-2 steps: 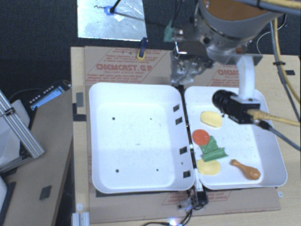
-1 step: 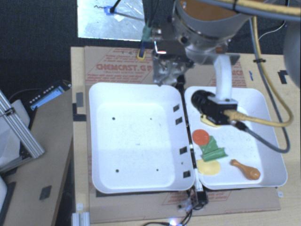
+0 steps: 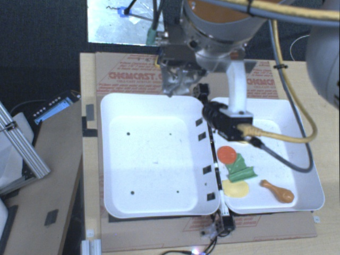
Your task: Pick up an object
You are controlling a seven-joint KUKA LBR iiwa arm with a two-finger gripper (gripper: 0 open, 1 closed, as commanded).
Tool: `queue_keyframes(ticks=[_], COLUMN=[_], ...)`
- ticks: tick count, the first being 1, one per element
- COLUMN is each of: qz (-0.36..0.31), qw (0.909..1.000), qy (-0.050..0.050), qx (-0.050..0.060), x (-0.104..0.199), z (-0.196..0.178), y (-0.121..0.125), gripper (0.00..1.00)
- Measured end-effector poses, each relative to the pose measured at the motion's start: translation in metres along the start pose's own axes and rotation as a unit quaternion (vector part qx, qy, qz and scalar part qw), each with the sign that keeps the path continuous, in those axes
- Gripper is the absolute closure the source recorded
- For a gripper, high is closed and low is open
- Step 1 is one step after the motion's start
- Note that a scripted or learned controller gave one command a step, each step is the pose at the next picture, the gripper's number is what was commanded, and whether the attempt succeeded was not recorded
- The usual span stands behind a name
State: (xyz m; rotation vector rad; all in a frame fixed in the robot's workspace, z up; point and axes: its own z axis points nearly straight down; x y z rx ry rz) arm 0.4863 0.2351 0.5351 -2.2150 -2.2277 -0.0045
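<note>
Several small objects lie in the right bin (image 3: 303, 158), near its front left corner. They are a red disc (image 3: 227, 153), a green piece (image 3: 242, 168), a yellow piece (image 3: 235, 188) and an orange-brown drumstick shape (image 3: 277, 190). My gripper (image 3: 179, 83) hangs below the orange-banded wrist at the far edge of the left bin (image 3: 154, 158). It is well away from the objects, up and to their left. Nothing shows in its grasp.
A white post (image 3: 237, 92) and a black unit (image 3: 227, 124) with a yellow cable (image 3: 281, 137) sit over the right bin's left side, just behind the red disc. Cardboard (image 3: 127, 73) lies under both bins. A metal rail (image 3: 21, 142) stands at the left.
</note>
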Motion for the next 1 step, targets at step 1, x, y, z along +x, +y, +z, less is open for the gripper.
queue_keyframes(ticks=[1], qz=[0.003], qw=[1.0], qy=[-0.001], qx=[0.001], x=[-0.0304], z=[0.0], y=[0.0], gripper=[1.0])
